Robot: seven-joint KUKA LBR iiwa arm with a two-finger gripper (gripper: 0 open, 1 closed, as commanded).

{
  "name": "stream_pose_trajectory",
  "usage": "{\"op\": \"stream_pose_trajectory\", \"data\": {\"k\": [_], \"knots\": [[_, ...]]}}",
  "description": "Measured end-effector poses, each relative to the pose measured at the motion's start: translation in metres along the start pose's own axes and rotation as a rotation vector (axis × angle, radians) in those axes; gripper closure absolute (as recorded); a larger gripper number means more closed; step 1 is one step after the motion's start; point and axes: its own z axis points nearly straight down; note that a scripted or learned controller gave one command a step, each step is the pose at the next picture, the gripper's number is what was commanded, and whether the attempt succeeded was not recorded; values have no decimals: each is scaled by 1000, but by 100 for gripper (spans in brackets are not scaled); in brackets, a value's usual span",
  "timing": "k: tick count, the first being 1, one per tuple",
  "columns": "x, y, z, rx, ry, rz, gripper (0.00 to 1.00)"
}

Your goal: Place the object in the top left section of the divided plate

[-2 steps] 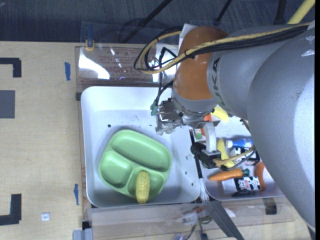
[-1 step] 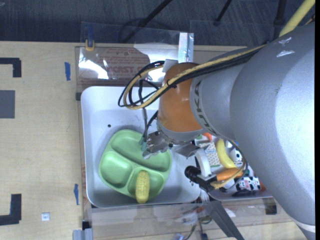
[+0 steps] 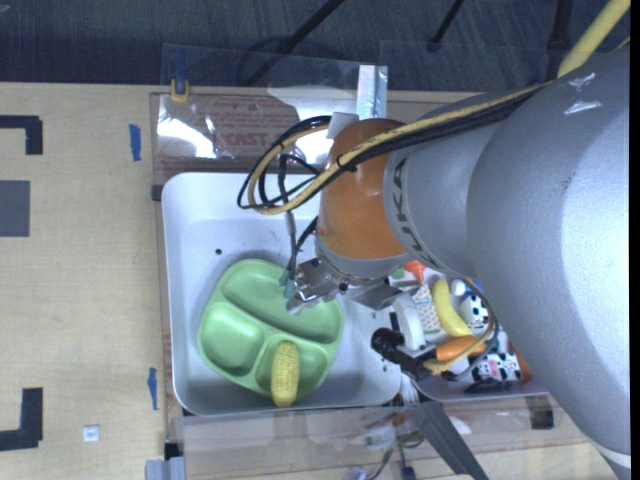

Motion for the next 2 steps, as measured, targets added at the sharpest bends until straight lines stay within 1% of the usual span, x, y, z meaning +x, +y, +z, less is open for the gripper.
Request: {"op": "stream_pose_trajectory", "data": {"k": [1, 2], "knots": [[-114, -39, -34, -4, -2, -353, 100], [-114, -39, -34, -4, -2, -353, 0]]}}
